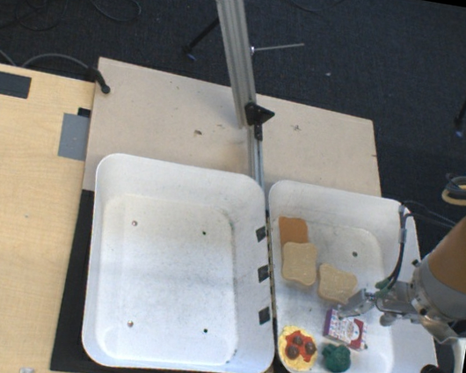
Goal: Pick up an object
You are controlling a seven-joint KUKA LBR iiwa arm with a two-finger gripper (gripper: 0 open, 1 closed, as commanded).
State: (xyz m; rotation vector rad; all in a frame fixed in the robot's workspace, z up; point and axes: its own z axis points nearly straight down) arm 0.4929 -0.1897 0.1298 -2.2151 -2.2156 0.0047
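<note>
**Claw low over the right bin, pick not yet made**

Dark carpet and loose cables surround a pale worktop (5, 212) that carries two shallow white bins side by side. All the objects lie in the right bin (337, 204): an orange-brown block (293, 230), two tan bread-like slices (299, 262) (336, 283), a small purple and white packet (345, 328), a yellow disc with red spots (298, 346) and a dark green lump (336, 358). The left bin (169, 268) has bare floor.

The arm reaches in from the right, and the claw (366, 301) sits low between the right-hand slice and the packet, just beside both. Whether its fingers are spread or closed cannot be told at this size, and nothing is visibly between them.

This looks like the approach or descent stage of a grasp. The next move would call for settling on one target, most likely the packet or the nearer slice, and centring over it before closing.

Crowding is the difficulty: slice, packet, disc and lump lie near one another, so a finger could land on a neighbour or push the target away. A slanted metal rail (239, 53) stands behind the bins, well apart from the claw.
</note>
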